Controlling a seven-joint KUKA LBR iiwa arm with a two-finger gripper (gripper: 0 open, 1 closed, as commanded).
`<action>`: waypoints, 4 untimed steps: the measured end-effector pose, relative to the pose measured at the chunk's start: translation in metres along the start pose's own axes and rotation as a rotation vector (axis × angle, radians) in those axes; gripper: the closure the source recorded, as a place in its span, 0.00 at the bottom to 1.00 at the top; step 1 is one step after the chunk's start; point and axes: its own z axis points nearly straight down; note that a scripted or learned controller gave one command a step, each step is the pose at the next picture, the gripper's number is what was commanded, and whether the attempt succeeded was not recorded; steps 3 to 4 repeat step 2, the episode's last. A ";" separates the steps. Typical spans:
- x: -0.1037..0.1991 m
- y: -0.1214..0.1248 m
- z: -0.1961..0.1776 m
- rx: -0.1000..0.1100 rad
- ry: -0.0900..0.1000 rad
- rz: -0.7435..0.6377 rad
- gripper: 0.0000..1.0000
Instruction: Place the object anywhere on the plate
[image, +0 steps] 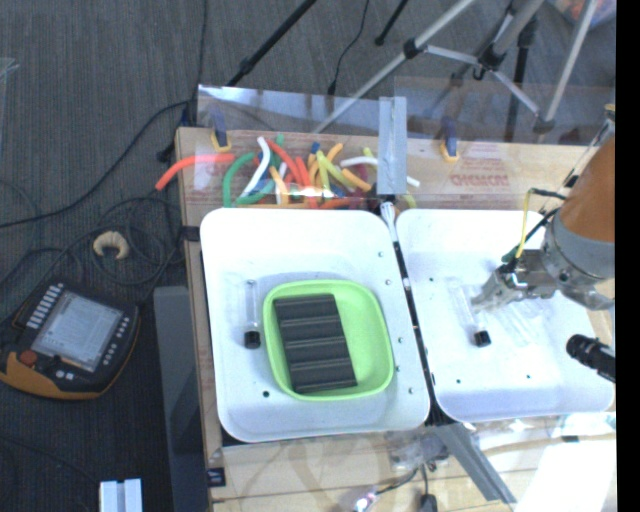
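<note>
Grey arm (588, 240) with its orange band reached in from the right edge, wrist angled down and to the left over the right bin (440, 380). I logged the gripper (497, 290) low over that bin's middle, pointing toward the divider between the bins. I could not tell whether its jaws stood apart or together; the tips blurred into the white floor. A small dark object (482, 338) lay on the right bin's floor, just below the gripper and apart from it. The green plate (374, 330) sat in the left bin (230, 400), with a dark ribbed block (315, 343) lying on it. Another small dark piece (251, 339) lay just beside the plate's left rim.
</note>
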 end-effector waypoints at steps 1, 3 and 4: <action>0.000 0.000 0.000 0.000 0.000 0.000 0.00; 0.030 0.095 0.012 0.002 -0.002 -0.040 0.00; 0.030 0.095 0.012 0.002 -0.002 -0.040 0.00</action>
